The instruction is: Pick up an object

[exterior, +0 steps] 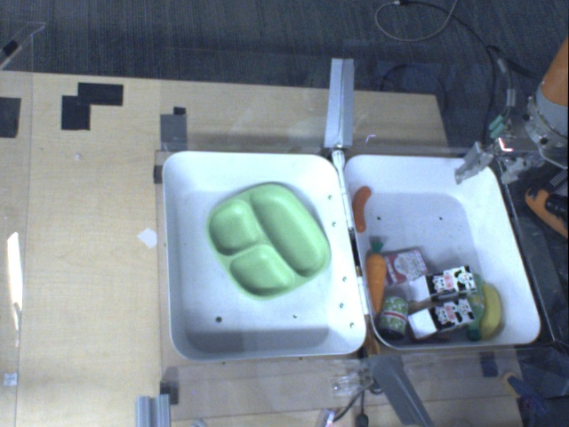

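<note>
Reaching in from the right, the arm [553, 105] sits at the far right edge of the view, its grey body and an orange patch partly cut off by the frame. The gripper [480, 158] hangs at the upper right corner of the right bin [444, 205], just over the rim, with a pale metal tip pointing toward the bin's inside. Whether it is open or closed cannot be told, and nothing shows between its tips.

All the loose things lie down and to the left of the gripper, well apart from it, gathered in the near part of the right bin. Closest to it along the bin's left wall is a small orange-red sausage-shaped piece [361, 208]. Further below lies a carrot [377, 278] with a green top, upright against that same wall. Beside the carrot is a small red-and-white packet [407, 265], and below it a small can [393, 313] with a green label. Two little cartons with black-and-white cow print [451, 296] sit together toward the bin's near right, touching a yellow banana [490, 310] that curves along their far side.

Beyond all of these, still further left from the gripper, the left bin [191, 318] holds a green divided plate [268, 238] with three compartments.
</note>
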`<state>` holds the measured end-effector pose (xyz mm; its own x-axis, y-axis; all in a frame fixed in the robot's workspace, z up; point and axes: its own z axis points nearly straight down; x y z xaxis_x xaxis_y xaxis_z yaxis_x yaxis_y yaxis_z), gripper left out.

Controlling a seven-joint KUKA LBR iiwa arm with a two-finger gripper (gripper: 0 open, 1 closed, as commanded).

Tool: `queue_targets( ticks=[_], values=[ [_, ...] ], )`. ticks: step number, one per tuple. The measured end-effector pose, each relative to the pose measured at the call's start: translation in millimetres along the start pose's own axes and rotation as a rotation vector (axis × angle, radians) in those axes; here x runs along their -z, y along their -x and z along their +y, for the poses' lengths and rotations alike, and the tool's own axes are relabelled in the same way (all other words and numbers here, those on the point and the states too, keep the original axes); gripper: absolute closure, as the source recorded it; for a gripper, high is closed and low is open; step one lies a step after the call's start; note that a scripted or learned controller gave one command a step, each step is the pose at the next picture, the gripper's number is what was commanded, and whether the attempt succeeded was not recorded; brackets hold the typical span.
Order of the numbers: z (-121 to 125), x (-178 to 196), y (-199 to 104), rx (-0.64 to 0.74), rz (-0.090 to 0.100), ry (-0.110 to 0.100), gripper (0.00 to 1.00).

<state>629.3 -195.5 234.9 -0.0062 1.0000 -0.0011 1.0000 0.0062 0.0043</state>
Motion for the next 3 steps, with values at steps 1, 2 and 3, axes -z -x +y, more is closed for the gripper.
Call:
queue_targets(
  ticks=[1,2,3],
  values=[
    [-22.1,-136.7,9.2,-0.007,0.000,0.000,0.00],
    [-86.9,-144.7,-23.7,-0.072,0.000,0.007,0.00],
    [2.2,-146.6,-107.9,-0.343,0.003,0.005,0.00]
  ],
)
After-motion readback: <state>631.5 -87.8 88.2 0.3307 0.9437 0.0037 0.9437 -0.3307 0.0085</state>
